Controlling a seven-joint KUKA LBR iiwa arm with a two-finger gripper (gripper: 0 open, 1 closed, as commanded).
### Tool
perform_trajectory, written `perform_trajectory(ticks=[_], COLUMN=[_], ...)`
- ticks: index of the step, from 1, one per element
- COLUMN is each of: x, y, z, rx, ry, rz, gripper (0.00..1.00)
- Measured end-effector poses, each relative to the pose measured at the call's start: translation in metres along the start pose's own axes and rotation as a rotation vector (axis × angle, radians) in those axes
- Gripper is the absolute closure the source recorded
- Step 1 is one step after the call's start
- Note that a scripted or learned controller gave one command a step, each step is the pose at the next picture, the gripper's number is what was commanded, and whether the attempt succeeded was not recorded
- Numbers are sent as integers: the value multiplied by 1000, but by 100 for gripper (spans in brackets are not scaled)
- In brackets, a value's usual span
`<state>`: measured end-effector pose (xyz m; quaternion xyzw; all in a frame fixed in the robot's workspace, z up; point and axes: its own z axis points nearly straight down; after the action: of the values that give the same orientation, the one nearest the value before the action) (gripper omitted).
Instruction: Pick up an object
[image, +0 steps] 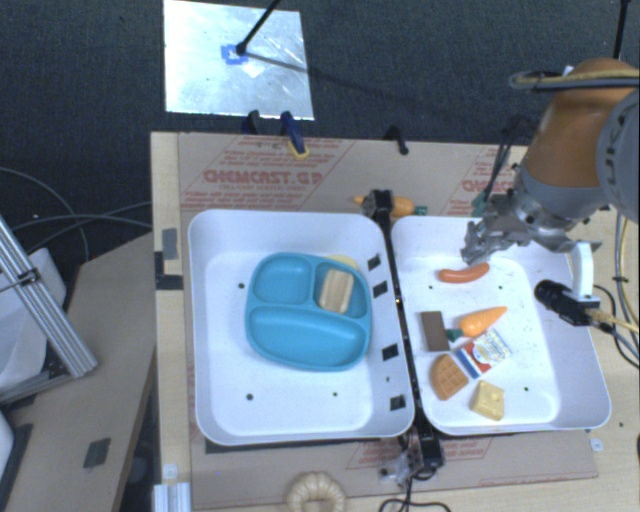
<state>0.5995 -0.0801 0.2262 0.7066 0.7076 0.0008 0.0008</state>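
The end effector (480, 244) hangs low over the right bin (575, 385), near that bin's upper edge, at about one o'clock from the middle of the surface (250, 165). Its dark fingers point down and toward the left, but they merge into one clump from this angle, so I cannot tell how far apart they stand, and nothing can be seen held between them.

The likeliest target is the toy sausage (463, 273), a small red-orange link lying on the bin floor just beside the fingertips, at roughly seven o'clock from them. Its long axis runs close to the nine-to-three line, tipped slightly up at the three o'clock end. For a clean grasp the fingers would need to close across that axis, from twelve and six, so a short drop with a small shift toward seven o'clock looks like what the next move calls for.

Further toward six o'clock in the same bin lie a toy carrot (481, 320), a brown block (433, 330), a small printed carton (484, 352), a waffle piece (449, 377) and a pale cracker (489, 400), all well apart from the fingers. The left bin (225, 330) bears a blue divided plate (300, 330) with a tan bread piece (335, 291) in its upper right compartment.
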Motion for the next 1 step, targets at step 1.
perform_trajectory(ticks=[1], x=[9], y=[11], z=[9], rx=[0], ry=[-1], rz=[-4], gripper=[100])
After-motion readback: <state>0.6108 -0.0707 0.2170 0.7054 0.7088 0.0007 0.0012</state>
